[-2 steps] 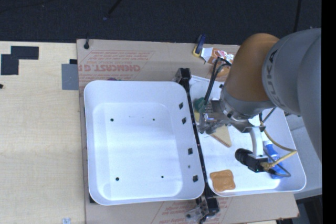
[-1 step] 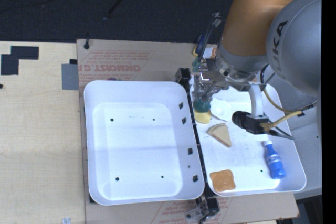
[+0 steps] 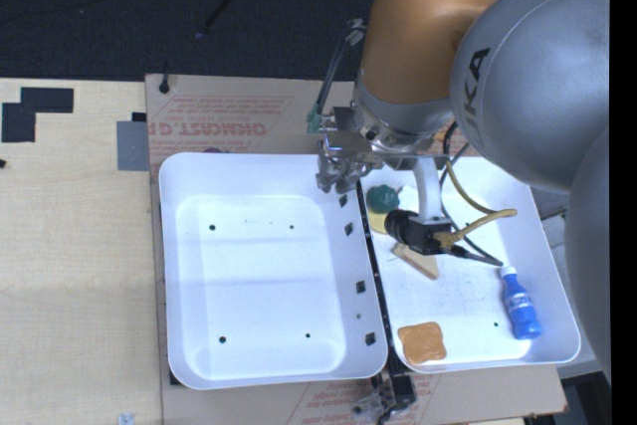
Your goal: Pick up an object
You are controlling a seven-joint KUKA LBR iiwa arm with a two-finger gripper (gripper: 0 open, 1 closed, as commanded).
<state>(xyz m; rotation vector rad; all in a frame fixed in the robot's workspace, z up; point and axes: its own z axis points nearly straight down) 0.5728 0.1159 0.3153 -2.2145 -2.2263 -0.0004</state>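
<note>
Counting in the right-hand bin point(image 3: 468, 299): one blue bottle point(image 3: 519, 306), one orange-brown pad point(image 3: 422, 341), one small round dark green object point(image 3: 381, 199) just beside the gripper point(image 3: 339, 172). Whether the gripper is open, I cannot tell.

a robotics lab: a grey arm point(image 3: 528, 65) over two white bins point(image 3: 179, 214) on a cardboard-topped bench point(image 3: 70, 244).
</note>
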